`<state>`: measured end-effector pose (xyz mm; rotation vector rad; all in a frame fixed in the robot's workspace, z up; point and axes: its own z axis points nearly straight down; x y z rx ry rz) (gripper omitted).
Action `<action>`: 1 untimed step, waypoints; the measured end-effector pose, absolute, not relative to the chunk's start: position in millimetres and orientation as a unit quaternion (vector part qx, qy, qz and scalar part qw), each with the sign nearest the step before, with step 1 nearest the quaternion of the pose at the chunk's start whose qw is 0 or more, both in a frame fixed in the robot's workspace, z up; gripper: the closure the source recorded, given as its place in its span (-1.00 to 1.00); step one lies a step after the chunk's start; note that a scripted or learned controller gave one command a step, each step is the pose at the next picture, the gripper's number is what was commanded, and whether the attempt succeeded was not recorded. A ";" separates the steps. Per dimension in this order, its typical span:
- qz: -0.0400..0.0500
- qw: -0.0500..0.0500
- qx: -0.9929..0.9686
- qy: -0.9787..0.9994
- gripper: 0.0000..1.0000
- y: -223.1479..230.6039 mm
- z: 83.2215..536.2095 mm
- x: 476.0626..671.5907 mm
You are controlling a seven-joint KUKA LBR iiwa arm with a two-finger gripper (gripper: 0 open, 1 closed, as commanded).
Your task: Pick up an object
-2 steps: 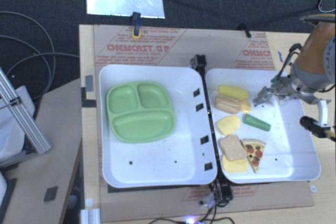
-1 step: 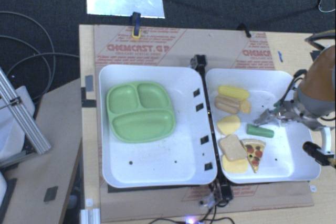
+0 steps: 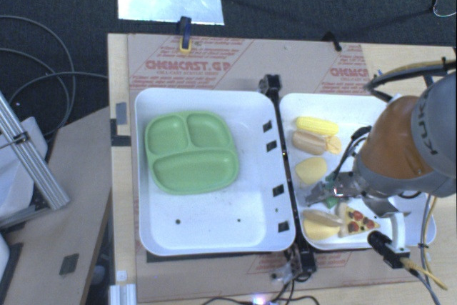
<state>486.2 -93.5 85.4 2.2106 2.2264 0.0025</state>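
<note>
The tool [image 3: 325, 193] hangs low inside the right bin [image 3: 371, 102], the arm [image 3: 400, 146] bent over it from the right, likely so it can come down on the toy food gathered there. Whether it is open, closed or gripping anything I cannot tell: its tip is small, dark and partly under the wrist.

Candidate things ring the tool. A pale round piece [image 3: 311, 170] lies just beyond it, towards the far wall. A hot dog [image 3: 308, 143] and a corn cob [image 3: 318, 126] sit further that way. On the near side are a yellowish lump [image 3: 321, 223] and a pizza slice [image 3: 357, 219], both close to the tool. The arm's bulk covers much of the bin's right part, so more pieces may lie beneath it.

Well to the tool's left, the other bin [image 3: 207, 225] carries a green divided plate [image 3: 191, 152], apart from the reach. The desk [image 3: 235, 61] beyond shows printed cardboard.
</note>
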 end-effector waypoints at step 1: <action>0.003 0.007 0.707 0.707 1.00 -99.3 97.7 490.0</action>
